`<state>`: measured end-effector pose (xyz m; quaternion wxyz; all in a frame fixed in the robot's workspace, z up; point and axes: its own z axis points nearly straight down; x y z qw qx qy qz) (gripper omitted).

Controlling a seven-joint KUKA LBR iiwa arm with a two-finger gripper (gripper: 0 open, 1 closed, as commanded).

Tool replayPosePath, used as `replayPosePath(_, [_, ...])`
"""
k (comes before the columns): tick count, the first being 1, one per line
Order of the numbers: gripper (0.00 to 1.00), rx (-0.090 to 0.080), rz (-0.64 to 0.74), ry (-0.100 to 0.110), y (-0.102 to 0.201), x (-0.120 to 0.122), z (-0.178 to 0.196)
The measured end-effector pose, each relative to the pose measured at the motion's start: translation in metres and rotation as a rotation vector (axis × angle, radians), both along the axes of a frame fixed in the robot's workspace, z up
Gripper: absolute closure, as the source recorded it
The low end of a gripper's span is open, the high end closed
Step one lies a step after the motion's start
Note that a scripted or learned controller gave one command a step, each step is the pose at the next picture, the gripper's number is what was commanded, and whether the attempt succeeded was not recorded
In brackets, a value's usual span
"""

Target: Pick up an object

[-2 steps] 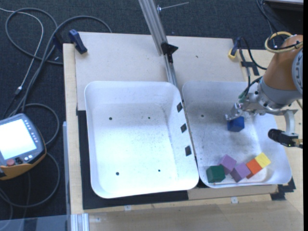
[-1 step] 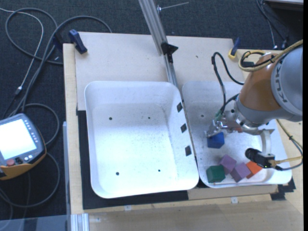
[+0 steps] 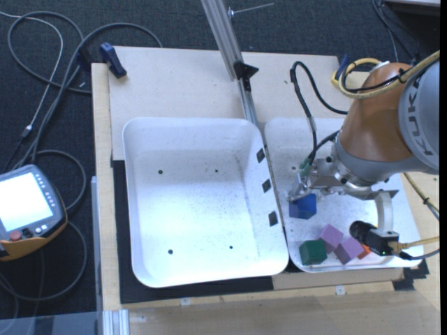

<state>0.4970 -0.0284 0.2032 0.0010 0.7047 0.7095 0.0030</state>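
My gripper (image 3: 306, 187) hangs low over the left part of the right bin (image 3: 283, 139), below the grey and orange wrist. A blue cube (image 3: 302, 206) lies directly under its tip, touching or nearly touching it. Nearer the bin's front edge sit a green block (image 3: 313, 251), two purple blocks (image 3: 331, 235) (image 3: 347, 250) and a small orange piece (image 3: 363, 252). The arm's body hides the bin's right half.
The left bin (image 3: 140, 187) stands next to the right one, with a ridge (image 3: 269, 187) between them. A slanted metal pole (image 3: 222, 30) rises behind the bins. A black unit (image 3: 371, 236) on a white bracket hangs from the arm over the bin's front right.
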Motion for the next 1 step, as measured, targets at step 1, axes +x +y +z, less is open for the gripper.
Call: replayPosePath(1, [1.0,0.001,0.001,0.006,0.0725,0.0077,-0.0043])
